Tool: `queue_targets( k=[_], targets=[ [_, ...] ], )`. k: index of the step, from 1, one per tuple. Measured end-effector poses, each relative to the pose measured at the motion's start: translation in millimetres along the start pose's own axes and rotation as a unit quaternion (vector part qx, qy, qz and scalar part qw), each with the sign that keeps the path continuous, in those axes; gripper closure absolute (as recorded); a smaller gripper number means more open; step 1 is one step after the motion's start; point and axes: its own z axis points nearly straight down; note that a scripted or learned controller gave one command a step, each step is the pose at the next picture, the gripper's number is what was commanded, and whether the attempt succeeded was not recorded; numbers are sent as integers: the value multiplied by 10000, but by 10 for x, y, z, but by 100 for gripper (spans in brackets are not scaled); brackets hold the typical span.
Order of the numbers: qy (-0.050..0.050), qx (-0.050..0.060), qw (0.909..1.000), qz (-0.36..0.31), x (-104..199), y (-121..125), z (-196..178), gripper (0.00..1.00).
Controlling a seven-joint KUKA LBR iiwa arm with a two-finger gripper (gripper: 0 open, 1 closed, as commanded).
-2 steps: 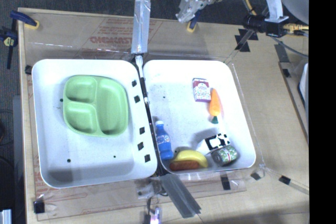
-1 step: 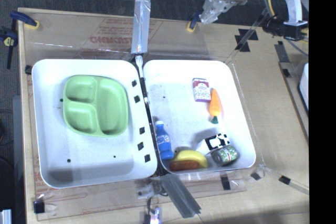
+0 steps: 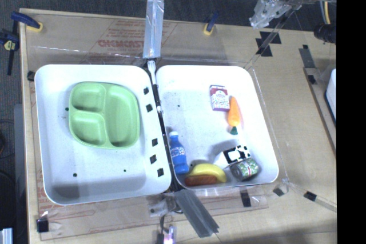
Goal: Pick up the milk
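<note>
One milk (image 3: 238, 154), carrot (image 3: 234, 114), bottle (image 3: 177, 152), banana (image 3: 207, 170) in right bin (image 3: 260, 106); hand (image 3: 264, 11) grip state unclear

Gripper (image 3: 264, 12) is up in the top right of the frame, off past the right bin (image 3: 260, 100). Milk (image 3: 237, 154) sits low in that bin next to a can (image 3: 246, 169), with a banana (image 3: 207, 170), blue bottle (image 3: 176, 153), carrot (image 3: 234, 114) and a red carton (image 3: 219, 98) around. Left bin (image 3: 46, 123) has a green tray (image 3: 104, 115).
</note>
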Motion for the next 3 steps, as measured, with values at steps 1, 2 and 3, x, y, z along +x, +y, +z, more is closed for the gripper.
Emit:
queue_targets(
  k=[1,2,3],
  targets=[
    [1,1,10000,-7,8,3,0,0],
    [10,20,9997,-224,167,5,12,0],
    [6,34,9650,2622,630,-185,9,0]
  ],
)
